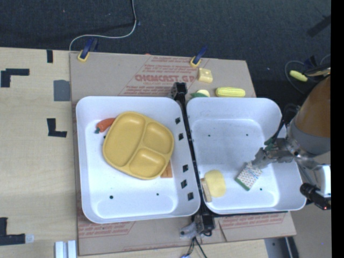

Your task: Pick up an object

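Green-edged sponge (pixel 248 176) seen just below gripper (pixel 263 158), finger state not discernible, yellow block (pixel 215 184) beside, yellow tray (pixel 138 144) in left bin (pixel 91 198)

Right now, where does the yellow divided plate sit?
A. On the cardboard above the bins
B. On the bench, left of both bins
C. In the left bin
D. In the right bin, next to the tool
C: the yellow divided plate lies inside the left bin, while the tool is over the right bin, beside a small patterned object.
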